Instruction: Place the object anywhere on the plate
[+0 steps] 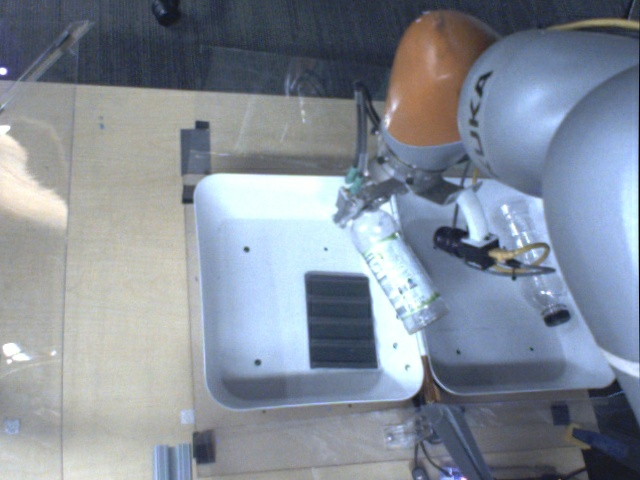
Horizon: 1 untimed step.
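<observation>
The gripper is gripping a clear bottle by its top, jaws closed round it, letting it hang slanted beside the dark plate below.

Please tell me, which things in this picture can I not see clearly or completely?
- Gripper: too small and blurred in the camera view to judge its grip on the clear bottle.
- Second bottle in the right bin: transparent, partly behind cables.
- Right bin's far side: covered by the arm.
</observation>
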Tool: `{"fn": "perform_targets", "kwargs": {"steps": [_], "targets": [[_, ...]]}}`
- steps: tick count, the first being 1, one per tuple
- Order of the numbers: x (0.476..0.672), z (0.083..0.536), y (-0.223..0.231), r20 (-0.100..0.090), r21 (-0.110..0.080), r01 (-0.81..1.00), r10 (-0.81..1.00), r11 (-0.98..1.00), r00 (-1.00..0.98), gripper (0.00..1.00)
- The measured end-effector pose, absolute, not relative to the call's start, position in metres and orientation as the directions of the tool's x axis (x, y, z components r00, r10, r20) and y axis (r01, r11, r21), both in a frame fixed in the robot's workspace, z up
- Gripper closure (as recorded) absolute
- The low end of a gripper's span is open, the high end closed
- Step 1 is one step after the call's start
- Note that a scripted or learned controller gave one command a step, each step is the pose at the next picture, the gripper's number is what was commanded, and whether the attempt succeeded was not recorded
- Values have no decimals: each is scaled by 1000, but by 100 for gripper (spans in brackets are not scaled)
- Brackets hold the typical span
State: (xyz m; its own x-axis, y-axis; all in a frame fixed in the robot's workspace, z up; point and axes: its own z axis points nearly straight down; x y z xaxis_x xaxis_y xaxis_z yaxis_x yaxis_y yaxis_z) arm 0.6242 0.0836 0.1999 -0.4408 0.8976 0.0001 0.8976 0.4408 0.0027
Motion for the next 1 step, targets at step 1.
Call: {"fn": "perform_targets", "kwargs": {"steps": [1], "targets": [[669,299,171,-1,6,809,810,587,-587,100]]}}
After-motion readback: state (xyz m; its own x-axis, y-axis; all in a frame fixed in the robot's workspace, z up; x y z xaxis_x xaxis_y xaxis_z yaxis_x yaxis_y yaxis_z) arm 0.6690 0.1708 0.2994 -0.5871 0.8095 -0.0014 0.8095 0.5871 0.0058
